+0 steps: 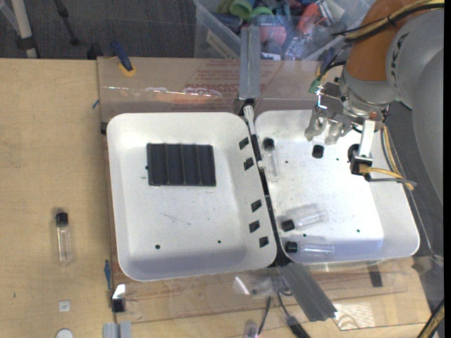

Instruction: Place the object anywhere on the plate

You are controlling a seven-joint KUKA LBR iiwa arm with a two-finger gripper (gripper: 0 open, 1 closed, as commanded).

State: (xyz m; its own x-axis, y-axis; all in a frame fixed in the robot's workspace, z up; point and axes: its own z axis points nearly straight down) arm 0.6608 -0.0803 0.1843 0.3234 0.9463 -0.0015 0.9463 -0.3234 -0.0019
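The plate (181,165) is a black ridged rectangle lying in the left bin (141,245). Several clear vials with black caps lie in the right bin (394,224): one (269,158) along the divider, one (304,219) near the middle front, and one (310,246) at the front edge. My gripper (328,132) hangs over the back of the right bin, far to the right of the plate. Just below it sits a small black cap-like thing (318,151); whether the gripper touches it is unclear.
A grey divider with black clips (252,182) runs between the bins. Another vial (63,235) lies on the wooden bench at far left. A clear tub of mixed items (282,13) stands behind the bins. Yellow cable (387,174) trails from the wrist over the right bin.
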